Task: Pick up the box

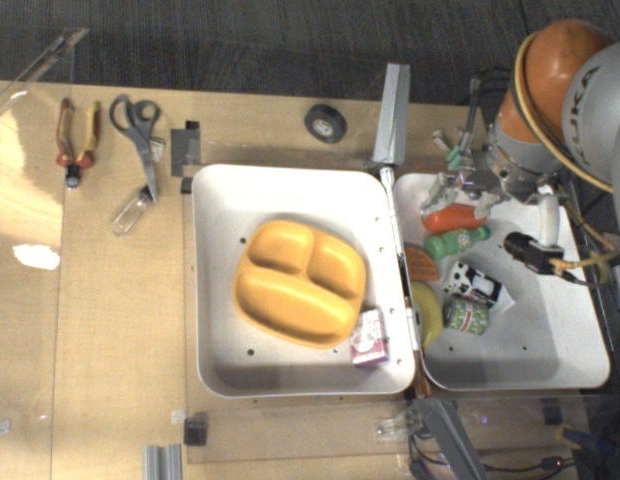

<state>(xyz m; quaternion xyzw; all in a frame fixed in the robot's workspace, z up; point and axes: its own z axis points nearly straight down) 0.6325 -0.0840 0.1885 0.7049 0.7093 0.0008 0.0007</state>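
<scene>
Presently listed, two white bins side by side on the bench: left bin (220, 268) and right bin (560, 348), rims nearly touching along the middle

Left bin, two items:
- one large yellow-orange moulded bread-like form (300, 280), lying at the centre of the bin
- one small pink and white box (369, 337), at the near right corner, just beside the lower right edge of the yellow form and close to the bin wall

Right bin, items crowded along its left side:
- one orange carrot-like piece (452, 218), nearest the far end
- one green bottle-shaped item (456, 241), just below the carrot piece
- one reddish-brown rounded item (420, 264), against the left wall
- one yellow banana (427, 311), below that, against the left wall
- one black and white patterned carton (475, 286)
- one green can (467, 316), just below the carton

Arm: one, grey with orange band (555, 63), entering at the upper right. Gripper (468, 180) sits over the far left part of the right bin, just above the carrot piece, well apart from the box. Whether its claw is spread or closed cannot be told from this view

Bench (100, 318), loose tools at far left:
- one pair of red-handled pliers (75, 140)
- one pair of grey scissors (140, 138)
- one roll of black tape (326, 123), beyond the left bin
</scene>
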